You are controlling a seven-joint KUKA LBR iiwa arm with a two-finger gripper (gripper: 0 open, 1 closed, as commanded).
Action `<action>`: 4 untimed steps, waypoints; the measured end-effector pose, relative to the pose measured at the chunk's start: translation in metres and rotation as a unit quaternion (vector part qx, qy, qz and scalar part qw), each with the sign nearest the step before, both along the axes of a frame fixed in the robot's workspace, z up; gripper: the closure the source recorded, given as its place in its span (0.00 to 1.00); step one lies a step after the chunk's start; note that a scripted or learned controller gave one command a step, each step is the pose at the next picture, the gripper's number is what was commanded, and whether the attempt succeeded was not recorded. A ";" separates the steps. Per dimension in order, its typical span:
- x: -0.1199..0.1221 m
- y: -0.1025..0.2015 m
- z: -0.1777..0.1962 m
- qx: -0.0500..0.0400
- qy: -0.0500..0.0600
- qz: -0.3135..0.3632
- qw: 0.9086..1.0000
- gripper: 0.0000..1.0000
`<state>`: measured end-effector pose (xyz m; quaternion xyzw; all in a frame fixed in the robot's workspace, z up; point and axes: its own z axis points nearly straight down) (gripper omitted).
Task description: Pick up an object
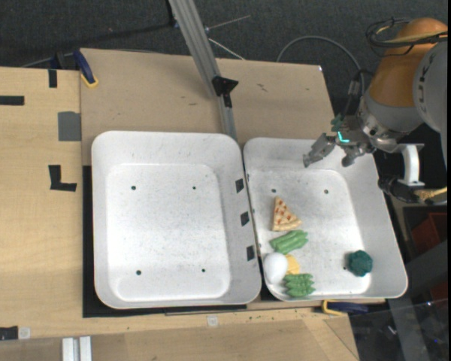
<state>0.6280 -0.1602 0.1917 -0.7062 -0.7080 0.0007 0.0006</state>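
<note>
Gripper (332, 153): upper right of frame, over the far rim of the right bin (376, 201), fingers spread with nothing between them, judged to be staged for a descent. Candidate objects, clustered at lower centre-right of that bin and well apart from the gripper: waffle wedge (284, 215), green pod piece (289, 241), white egg (275, 265), second green piece (299, 284); dark green lump (360, 262) alone toward the lower right corner. No legible writing or brand marks on any item.

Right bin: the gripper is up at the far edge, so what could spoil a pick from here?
The white egg, yellow piece and two green vegetables huddle against the right bin wall, so fingers may hit the wall or nudge neighbours. The gripper sits near the far rim and could clip it descending.
</note>
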 end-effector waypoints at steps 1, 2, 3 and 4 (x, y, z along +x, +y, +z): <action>-0.008 -0.002 -0.062 0.000 0.003 -0.001 1.000 0.00; -0.009 -0.001 -0.106 -0.001 0.001 0.000 1.000 0.00; -0.008 0.000 -0.093 0.000 0.000 0.000 1.000 1.00; -0.010 0.005 -0.032 0.000 -0.004 0.000 1.000 1.00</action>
